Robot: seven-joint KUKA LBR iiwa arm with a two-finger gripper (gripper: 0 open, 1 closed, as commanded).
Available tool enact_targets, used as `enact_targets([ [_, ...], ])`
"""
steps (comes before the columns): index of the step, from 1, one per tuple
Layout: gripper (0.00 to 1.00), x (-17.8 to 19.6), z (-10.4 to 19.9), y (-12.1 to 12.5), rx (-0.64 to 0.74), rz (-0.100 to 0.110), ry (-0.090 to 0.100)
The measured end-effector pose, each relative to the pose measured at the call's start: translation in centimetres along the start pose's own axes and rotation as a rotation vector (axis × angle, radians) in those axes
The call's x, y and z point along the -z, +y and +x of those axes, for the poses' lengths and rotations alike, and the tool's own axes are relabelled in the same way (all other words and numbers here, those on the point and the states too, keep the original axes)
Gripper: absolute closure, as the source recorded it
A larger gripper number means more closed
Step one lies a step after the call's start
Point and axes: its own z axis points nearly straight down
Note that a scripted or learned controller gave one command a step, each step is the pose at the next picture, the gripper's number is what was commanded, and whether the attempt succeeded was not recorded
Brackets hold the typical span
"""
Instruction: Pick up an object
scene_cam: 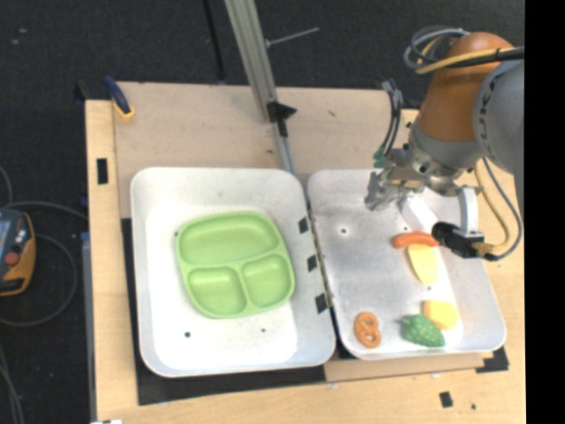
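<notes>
Above the right bin, the gripper, pointing down.

Right bin is the landmark. Five small items, all lying flat on its floor toward the right and near side. Orange-red carrot-like piece at mid-right, lying crosswise. Pale yellow wedge just below it, touching or nearly so. Yellow block near the bin's front right corner. Green bumpy piece just beside the block, on its front-left. Orange pretzel left of the green piece, apart from it, at the front rim.
</notes>
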Motion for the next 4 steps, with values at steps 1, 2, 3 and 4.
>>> enact_targets([
  [1,1.00,4.9,-0.2,0.2,0.006,-0.001,0.000],
  [2,1.00,4.0,5.5,-0.3,0.011,0.006,0.002],
  [3,1.00,3.8,9.8,0.4,0.011,0.005,0.002],
  [4,1.00,2.7,15.2,0.1,0.011,0.007,0.002],
])
